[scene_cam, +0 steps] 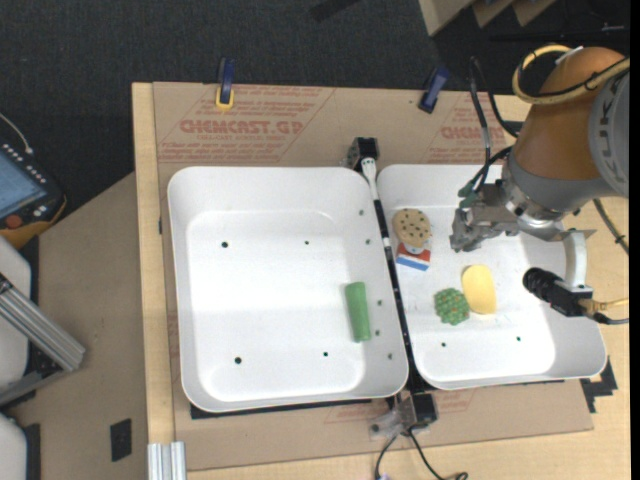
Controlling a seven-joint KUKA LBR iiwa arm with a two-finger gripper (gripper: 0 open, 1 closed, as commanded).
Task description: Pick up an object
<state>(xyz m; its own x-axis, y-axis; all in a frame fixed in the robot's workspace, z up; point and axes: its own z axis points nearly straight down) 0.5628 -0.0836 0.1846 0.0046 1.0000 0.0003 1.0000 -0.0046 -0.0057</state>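
My gripper point(469, 234) hangs over the middle of the right bin point(560, 358), below the orange band of the arm. Just under it lies a yellow rounded piece point(480, 290), and a knobbly green piece point(452, 306) touches that one's left side. Left of the gripper, a tan speckled cookie-like disc point(411, 226) rests above a small red, white and blue block point(413, 259). A green bar point(356, 311) lies in the left bin point(200, 268) near its right wall. I see nothing between the gripper's tips.
The two bins meet at a black divider strip point(385, 258). Both stand on a cardboard sheet point(260, 118) held by clips at the back. The left bin holds the green bar alone.
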